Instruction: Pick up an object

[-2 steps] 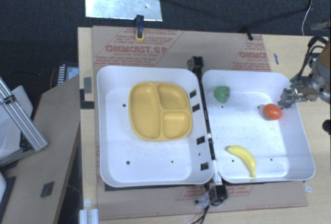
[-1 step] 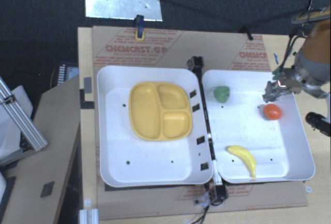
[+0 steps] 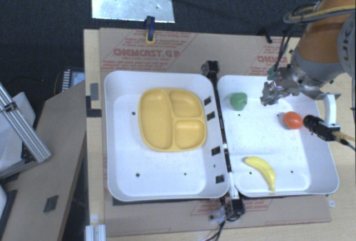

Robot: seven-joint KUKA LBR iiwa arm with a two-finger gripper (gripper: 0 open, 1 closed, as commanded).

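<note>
The table [image 3: 94,123] carries two shallow white bins side by side. The left bin [image 3: 122,173] contains a yellow divided plate [image 3: 171,119] with three compartments, positioned near the bin's centre.

The right bin [image 3: 311,178] contains three objects. A green object [image 3: 238,101] sits near the bin's upper left corner. An orange-red ball [image 3: 292,120] lies toward the right side of the bin. A yellow banana [image 3: 261,170] lies near the front edge, well apart from the other two.

The arm [image 3: 328,39] reaches in from the right. Its hand [image 3: 271,95] hangs over the upper part of the right bin, between the green object and the orange-red ball, nearer to neither in any clear way. No object is visible between the fingers. The view does not resolve whether the fingers stand wide or narrow; this cannot be told.

A black fitting [image 3: 318,126] sits at the bin's right rim, just beside the ball.
</note>
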